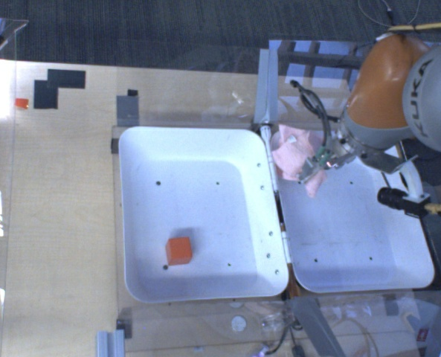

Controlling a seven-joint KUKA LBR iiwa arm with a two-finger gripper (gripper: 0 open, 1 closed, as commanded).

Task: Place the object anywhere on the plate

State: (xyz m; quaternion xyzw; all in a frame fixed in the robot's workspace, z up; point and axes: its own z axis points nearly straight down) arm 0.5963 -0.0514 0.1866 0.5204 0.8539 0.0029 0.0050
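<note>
A small orange-red cube (179,251) lies in the left bin (205,147), near its front left. A pale pink plate-like thing (291,155) sits in the back left corner of the right bin (369,259), partly under the arm. My gripper (314,168) hangs over the pink thing's right edge, far from the cube. A bit of pink (313,186) shows just below the gripper tip; whether it is held or only lies beneath is unclear.
The grey and orange arm (398,88) reaches in from the right over the right bin's back. A metal divider (276,207) runs between the bins. A black cable connector (398,198) hangs over the right bin's right side.
</note>
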